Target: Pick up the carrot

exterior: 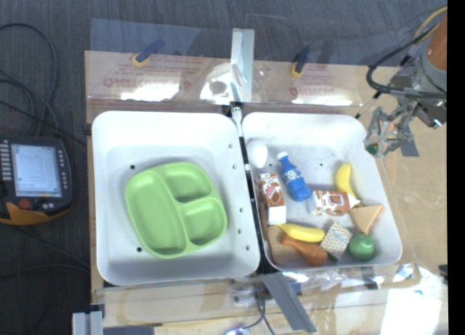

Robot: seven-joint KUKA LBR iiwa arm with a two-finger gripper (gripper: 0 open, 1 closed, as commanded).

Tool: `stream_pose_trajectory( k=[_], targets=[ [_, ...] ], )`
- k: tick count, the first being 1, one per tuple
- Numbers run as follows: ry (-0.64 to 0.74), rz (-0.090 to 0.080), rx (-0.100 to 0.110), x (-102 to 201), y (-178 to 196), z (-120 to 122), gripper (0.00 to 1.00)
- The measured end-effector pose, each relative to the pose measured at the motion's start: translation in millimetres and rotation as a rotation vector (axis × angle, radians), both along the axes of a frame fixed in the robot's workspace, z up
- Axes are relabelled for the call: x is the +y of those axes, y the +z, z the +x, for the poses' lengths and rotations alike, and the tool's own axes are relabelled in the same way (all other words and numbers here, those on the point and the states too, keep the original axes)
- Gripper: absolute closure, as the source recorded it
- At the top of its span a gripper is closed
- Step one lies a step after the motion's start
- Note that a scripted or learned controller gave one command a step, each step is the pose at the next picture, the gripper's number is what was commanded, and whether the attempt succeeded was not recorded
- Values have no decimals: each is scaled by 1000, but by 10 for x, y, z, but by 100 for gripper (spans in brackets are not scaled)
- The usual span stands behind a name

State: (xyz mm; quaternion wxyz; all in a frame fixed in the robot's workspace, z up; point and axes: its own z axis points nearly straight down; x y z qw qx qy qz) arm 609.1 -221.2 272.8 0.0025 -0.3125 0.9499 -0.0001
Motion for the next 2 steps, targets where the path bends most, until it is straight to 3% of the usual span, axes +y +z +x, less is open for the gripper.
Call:
stream_pose_trajectory(
  k=[1,2],
  targets=[
    [376,1,2,41,-153,-112,100],
    [875,0,0,4,-69,-6,100]
  ],
)
